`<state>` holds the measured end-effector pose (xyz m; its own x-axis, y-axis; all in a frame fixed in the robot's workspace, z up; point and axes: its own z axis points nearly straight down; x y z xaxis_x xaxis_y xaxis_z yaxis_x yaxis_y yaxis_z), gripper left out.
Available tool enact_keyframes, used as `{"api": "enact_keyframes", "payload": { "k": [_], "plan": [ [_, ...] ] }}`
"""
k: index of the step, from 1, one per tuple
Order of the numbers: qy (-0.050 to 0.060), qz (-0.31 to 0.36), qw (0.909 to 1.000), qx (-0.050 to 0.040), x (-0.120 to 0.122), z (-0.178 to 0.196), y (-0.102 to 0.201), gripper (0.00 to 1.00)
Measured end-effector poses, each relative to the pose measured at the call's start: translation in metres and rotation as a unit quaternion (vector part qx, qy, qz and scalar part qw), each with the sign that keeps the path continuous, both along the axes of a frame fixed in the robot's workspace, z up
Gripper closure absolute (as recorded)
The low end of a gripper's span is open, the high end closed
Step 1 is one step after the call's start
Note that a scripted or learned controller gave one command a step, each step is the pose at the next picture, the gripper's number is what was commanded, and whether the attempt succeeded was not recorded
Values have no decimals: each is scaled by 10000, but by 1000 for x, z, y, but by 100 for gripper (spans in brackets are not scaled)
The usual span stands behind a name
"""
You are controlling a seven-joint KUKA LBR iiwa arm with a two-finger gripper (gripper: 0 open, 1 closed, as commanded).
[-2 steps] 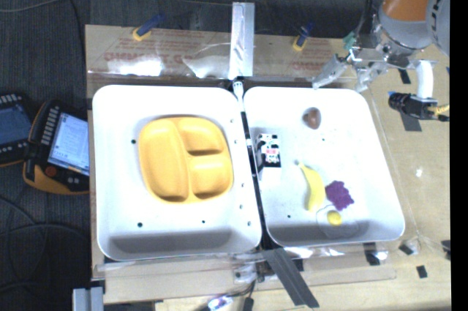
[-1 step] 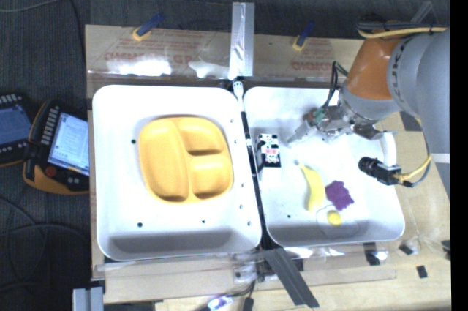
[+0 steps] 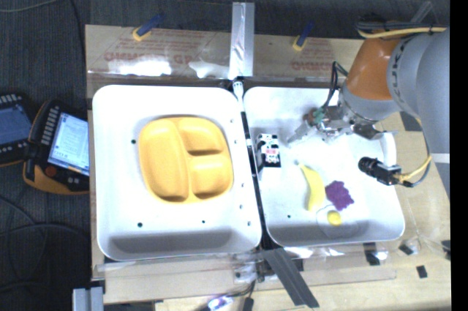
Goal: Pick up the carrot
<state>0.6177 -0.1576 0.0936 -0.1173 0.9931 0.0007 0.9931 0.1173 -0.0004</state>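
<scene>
1 hand (image 3: pixel 306 126) over right bin (image 3: pixel 380 222), grip unclear; yellow curved toy (image 3: pixel 314 186) nearby, apart.

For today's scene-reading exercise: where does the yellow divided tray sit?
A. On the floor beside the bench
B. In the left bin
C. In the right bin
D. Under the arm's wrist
B: the tray lies inside the left bin, apart from the banana in the right bin.
</scene>
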Motion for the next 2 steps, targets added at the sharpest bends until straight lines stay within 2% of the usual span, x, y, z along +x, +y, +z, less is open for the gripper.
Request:
{"api": "enact_keyframes", "payload": {
  "k": [1, 2],
  "plan": [
    [-68, 965, 9953, -37, -18, -3, -1, 0],
    [-66, 1247, 9922, -31, -76, -3, 1, 0]
  ]
}}
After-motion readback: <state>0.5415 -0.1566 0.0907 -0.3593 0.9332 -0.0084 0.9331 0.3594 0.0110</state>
